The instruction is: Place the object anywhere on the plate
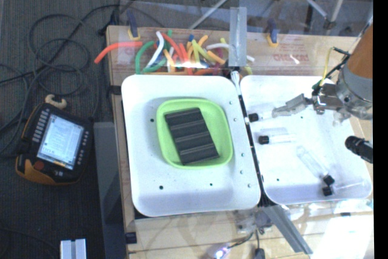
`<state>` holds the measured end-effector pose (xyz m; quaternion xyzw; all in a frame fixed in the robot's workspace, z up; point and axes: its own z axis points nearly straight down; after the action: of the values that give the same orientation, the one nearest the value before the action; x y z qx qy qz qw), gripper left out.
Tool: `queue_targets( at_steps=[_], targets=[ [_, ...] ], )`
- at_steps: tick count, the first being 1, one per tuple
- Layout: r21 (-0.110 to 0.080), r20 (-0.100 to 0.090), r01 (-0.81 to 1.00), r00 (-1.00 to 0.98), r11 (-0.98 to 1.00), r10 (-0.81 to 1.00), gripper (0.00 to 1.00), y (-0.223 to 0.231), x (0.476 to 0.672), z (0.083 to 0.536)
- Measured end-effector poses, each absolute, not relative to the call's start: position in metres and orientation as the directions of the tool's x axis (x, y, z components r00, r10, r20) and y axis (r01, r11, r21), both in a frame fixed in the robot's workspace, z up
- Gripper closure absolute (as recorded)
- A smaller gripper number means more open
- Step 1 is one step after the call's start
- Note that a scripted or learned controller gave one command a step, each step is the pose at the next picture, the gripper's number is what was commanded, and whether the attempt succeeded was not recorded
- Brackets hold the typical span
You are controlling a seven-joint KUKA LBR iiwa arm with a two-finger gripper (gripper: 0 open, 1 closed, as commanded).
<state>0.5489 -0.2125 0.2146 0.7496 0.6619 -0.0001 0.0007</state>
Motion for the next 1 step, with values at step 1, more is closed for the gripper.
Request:
queue_targets(
  at_steps=[1],
  targets=[
    [-0.002, -0.002, 0.989, 0.145, -0.145, 0.989, 0.00, -0.2147, 0.5060, 0.1956]
  ],
)
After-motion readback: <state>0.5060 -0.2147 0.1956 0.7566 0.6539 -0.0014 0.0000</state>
